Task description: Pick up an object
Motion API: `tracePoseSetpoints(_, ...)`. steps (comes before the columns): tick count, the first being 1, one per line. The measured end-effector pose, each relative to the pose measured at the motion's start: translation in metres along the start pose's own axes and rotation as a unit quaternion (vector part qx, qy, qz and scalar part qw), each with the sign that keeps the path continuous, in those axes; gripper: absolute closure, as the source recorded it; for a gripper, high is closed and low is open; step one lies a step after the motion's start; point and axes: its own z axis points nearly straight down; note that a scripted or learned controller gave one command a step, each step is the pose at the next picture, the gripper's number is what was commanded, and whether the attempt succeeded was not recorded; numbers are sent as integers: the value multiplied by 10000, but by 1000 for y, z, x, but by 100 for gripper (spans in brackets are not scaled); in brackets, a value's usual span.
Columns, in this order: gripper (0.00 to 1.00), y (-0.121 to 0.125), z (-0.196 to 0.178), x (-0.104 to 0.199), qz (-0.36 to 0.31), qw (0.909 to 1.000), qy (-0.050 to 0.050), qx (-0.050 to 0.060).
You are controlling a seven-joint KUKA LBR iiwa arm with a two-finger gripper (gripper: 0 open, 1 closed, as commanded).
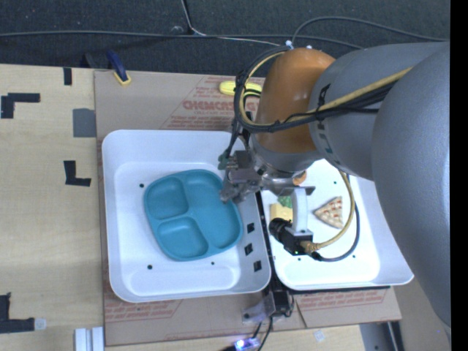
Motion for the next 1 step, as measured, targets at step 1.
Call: tracePoseSetpoints(1,0,0,0,-3,21,10000,-5,-1)
